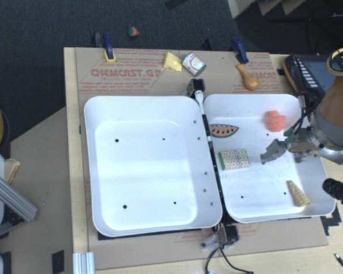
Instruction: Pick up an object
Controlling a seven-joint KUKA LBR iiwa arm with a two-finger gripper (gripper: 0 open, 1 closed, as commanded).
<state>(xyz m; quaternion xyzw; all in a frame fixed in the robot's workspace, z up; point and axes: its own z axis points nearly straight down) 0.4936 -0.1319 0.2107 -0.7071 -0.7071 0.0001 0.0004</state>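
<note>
The right bin (257, 210) holds several small items. A watermelon-slice toy (224, 131) lies near its left wall, and a speckled green block (234, 159) sits just below it. A pink-red lump (275, 120) rests toward the back right, and a tan cone (298, 193) lies at the front right. My gripper (272, 150) reaches in from the right and hangs over the middle of this bin, just right of the green block and below the pink-red lump. Nothing shows in its grasp. The grey arm with its orange band (334, 110) covers the bin's right edge.
The left bin (97, 153) sits beside it, separated by a black divider strip (208, 147). On the board behind the bins lie a yellow piece (172, 62), a small white box (194, 64) and an orange-brown pear shape (248, 79). Blue clamps (108, 45) hold the board's back edge.
</note>
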